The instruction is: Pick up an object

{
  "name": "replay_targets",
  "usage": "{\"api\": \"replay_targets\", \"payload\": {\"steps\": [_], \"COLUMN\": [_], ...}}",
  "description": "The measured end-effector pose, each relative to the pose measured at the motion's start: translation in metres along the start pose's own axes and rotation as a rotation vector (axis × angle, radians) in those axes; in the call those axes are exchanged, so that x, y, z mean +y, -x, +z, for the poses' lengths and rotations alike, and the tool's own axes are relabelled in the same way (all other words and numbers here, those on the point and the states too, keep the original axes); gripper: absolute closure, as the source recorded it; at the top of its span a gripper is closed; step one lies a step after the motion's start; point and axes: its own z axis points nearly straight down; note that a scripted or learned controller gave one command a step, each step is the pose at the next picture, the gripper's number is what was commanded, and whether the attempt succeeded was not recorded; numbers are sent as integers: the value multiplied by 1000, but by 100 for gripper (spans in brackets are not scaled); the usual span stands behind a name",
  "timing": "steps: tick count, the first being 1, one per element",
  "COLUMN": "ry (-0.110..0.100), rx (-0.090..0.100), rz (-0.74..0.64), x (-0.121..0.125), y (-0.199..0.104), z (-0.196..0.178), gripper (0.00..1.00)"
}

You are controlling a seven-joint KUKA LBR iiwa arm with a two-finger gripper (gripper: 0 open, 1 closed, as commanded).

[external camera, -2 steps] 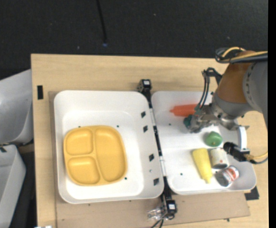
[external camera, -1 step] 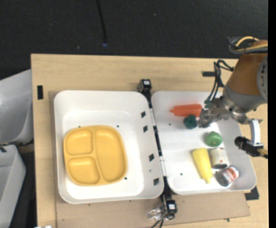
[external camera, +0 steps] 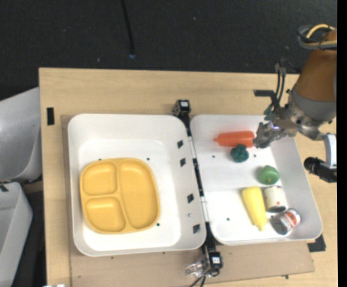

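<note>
At the right bin's (external camera: 298,160) one-o'clock corner, the gripper (external camera: 263,137) hangs beside an orange carrot's (external camera: 234,139) three-o'clock end; its grip cannot be told. A dark green piece (external camera: 239,153) lies at the carrot's five o'clock, apart from it.

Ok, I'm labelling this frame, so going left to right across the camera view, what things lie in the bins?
Yellow divided tray → orange carrot → dark green piece → yellow corn → green apple → tipped can.
</note>
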Motion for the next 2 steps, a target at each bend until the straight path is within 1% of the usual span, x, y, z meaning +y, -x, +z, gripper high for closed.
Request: {"api": "replay_targets", "payload": {"steps": [1,2], "ry": [-4,-7], "rx": [1,2], "rz": [-1,-3], "x": [1,-10], "y": [1,-58], "z": [-8,-4], "gripper": [100,100]}}
